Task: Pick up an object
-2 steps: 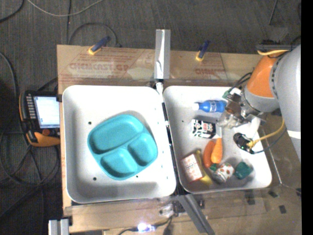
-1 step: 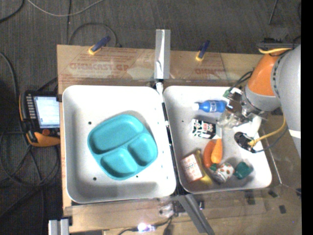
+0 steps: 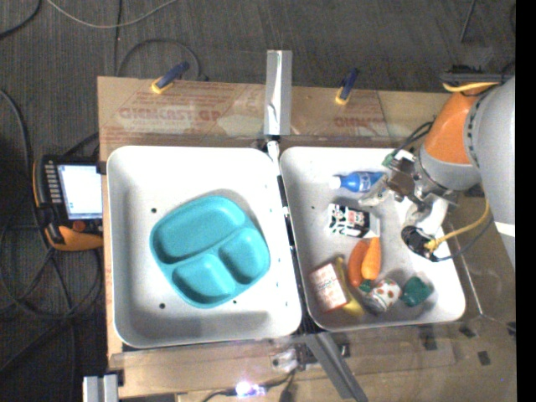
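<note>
Camera view. The tabletop [image 3: 113, 107] carries two shallow white bins side by side. The left bin [image 3: 134, 308] contains one item: a turquoise divided tray [image 3: 211, 248] with three compartments, lying flat near the bin centre and rotated at an angle to the bin walls.

The right bin [image 3: 314, 174] contains the loose objects. A blue and white bottle [image 3: 358, 181] lies on its side near the far wall. Just in front of it lies a black and white patterned carton [image 3: 349, 219]. An orange carrot-shaped item [image 3: 368, 258] lies nearer the front, pointing towards the near wall. To its left lies a small brown box [image 3: 328, 286], tilted. A yellow item [image 3: 353, 308] shows partly beneath the box and the carrot-shaped item; its type cannot be determined. A red and white rounded item [image 3: 384, 294] lies next to it, and a dark green item [image 3: 416, 291] lies just beside that, close to the near right corner.

The arm [image 3: 494, 141] enters from the right, its orange band [image 3: 444, 132] above the right wall of the right bin. The end effector [image 3: 394, 182] is positioned over the far right part of that bin, just beside the bottle cap end. Its opening cannot be determined, and no object is seen held. A black cable loop [image 3: 417, 241] hangs below the wrist. Two clamps [image 3: 170, 76] grip the far edge of the tabletop. A handheld pendant with a lit screen [image 3: 74, 193] rests left of the left bin.
</note>
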Controlling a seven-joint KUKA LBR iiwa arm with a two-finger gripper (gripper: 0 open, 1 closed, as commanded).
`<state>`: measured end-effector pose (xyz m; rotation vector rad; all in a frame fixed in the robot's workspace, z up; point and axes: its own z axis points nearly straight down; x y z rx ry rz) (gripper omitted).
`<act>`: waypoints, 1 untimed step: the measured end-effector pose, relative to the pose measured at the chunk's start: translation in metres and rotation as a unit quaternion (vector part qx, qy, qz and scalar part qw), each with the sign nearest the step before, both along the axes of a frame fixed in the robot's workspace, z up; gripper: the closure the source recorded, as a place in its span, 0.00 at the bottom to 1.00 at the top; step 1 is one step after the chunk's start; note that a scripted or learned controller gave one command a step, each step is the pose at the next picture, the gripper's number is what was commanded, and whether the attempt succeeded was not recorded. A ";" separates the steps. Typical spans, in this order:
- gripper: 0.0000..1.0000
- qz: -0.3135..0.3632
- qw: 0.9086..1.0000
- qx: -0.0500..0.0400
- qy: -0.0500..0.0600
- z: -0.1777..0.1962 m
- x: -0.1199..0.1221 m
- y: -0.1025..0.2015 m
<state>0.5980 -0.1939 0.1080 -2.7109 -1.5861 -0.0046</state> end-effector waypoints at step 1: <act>0.00 0.069 0.998 -0.005 -0.006 -0.017 -0.050 0.028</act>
